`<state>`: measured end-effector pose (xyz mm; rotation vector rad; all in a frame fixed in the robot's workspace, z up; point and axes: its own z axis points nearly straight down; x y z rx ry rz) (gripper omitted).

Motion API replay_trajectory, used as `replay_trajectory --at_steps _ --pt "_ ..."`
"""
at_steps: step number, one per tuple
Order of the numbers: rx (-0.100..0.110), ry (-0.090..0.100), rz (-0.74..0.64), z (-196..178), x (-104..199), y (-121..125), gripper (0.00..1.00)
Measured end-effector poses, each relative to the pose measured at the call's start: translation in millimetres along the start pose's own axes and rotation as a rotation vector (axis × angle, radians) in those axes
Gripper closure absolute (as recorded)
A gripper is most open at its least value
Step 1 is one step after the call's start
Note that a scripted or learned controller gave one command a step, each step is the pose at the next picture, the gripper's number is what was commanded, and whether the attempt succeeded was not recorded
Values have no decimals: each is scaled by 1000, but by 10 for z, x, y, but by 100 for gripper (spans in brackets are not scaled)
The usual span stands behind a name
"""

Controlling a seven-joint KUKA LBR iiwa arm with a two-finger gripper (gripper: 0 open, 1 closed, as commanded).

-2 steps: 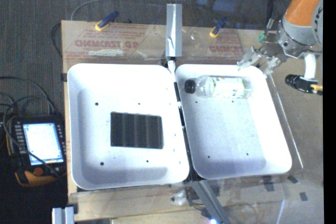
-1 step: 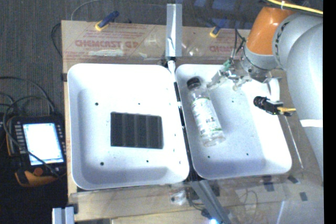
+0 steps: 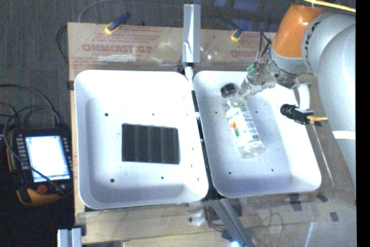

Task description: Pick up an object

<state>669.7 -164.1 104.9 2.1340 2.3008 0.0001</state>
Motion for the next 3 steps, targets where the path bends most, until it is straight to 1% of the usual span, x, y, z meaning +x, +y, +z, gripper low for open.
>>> replay_trajectory --at_steps 1,2,3 --pt "0 0 0 2 0 -1 0" --pt "3 3 -134 -72 174 -569 0" --pt "-7 -7 -506 131 306 -422 0"
